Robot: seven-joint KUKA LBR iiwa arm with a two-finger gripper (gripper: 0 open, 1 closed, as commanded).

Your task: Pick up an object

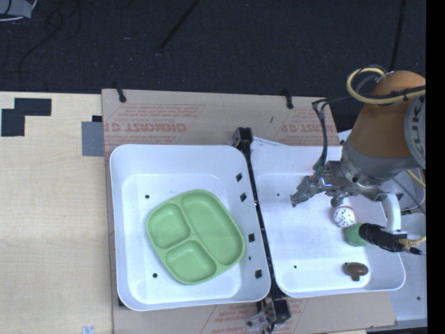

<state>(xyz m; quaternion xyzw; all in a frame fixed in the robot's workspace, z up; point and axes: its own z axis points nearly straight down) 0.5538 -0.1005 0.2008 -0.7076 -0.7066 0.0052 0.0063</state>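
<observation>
Here the arm (386, 127) reaches over the right bin (306, 270), its grey and orange bulk hiding that bin's far right corner. The gripper (306, 192) hangs low over the bin floor, pointing toward the divider (254, 214); its dark fingers blur together, and I cannot tell whether they are apart or closed. Nothing shows between them. Right of the gripper lies a white spotted ball (343, 217), and just beyond it a green object (355, 235), partly covered by a black part of the arm. A small brown piece (355, 271) sits near the bin's front right corner. Left of the divider, the other bin (132, 186) holds a green sectioned plate (195, 236).
</observation>
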